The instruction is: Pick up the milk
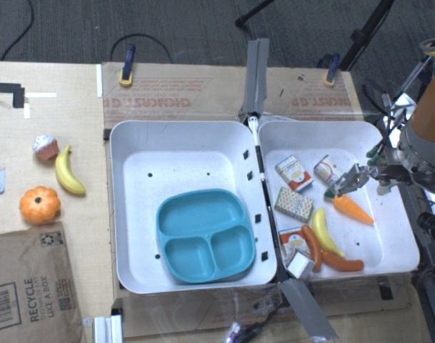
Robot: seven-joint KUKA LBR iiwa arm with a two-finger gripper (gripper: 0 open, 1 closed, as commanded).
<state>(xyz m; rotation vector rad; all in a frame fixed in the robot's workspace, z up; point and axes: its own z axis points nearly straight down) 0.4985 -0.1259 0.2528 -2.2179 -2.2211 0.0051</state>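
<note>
Probably to be taken for the milk (291, 173): the small carton lying near the back of the right bin (390, 252), just beside a small can (324, 170) and behind a cracker box (294, 204). Cannot be sure of it, because of a second carton (296, 247) at the front wall, touching a sausage (333, 261) and close to a banana (321, 229). So, first danger: going for the wrong carton.

Impossible to say whether to call the jaws spread or pressed together; too small and blurred for that. Found low over the right bin, at the green end of a carrot (354, 209), apart from the milk, with the can in between. Second danger: closing here and lifting the carrot, or nothing at all. Third: pushing the can against the milk while crossing toward it, and turning the carton out of line. Also possible: slipping off the smooth sides of the carton if gripped only at a corner. Better to rise first, cross above the can, then descend straight over the carton
</note>
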